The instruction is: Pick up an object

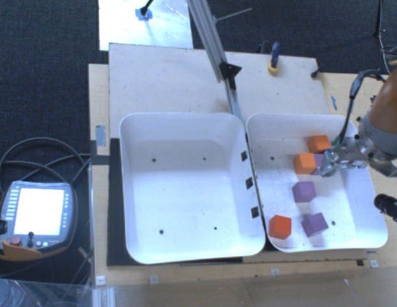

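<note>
The right bin (371, 232) holds several cubes. Two orange cubes lie at its far side, one (319, 143) behind the other (305, 164). A purple cube (303, 191) sits mid-bin and another purple cube (314, 224) lies near the front. An orange-red cube (280, 226) rests at the front left corner. My gripper (332, 162) hangs low over the bin's right part, just right of the nearer orange cube, with a sliver of purple showing between the two. No cube is seen lifted.
The left bin (131, 171) stands beside the right one, with a slanted metal pole (211, 37) rising behind their shared edge. A teach pendant (35, 219) lies off the bench at the left. A yellow clamp (274, 62) sits on the back board.
</note>
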Robot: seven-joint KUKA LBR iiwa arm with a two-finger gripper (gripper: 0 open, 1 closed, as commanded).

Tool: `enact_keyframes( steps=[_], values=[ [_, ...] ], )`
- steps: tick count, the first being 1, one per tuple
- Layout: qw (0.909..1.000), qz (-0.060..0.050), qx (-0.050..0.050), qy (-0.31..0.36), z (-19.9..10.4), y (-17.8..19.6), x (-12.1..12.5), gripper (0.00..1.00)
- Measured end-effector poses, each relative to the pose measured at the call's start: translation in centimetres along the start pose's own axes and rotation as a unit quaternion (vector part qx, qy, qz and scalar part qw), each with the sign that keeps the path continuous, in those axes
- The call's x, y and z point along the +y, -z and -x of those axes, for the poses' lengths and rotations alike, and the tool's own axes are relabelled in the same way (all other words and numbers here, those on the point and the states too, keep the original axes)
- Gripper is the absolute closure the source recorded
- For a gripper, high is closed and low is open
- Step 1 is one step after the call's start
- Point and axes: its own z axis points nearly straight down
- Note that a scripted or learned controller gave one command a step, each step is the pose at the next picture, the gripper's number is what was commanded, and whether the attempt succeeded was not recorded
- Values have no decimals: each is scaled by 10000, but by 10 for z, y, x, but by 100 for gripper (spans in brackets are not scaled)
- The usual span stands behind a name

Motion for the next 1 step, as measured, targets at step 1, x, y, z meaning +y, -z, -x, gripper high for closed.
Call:
enact_keyframes(
  steps=[1],
  values=[
    [10000, -1, 0, 2, -52, 9, 8, 100]
  ],
)
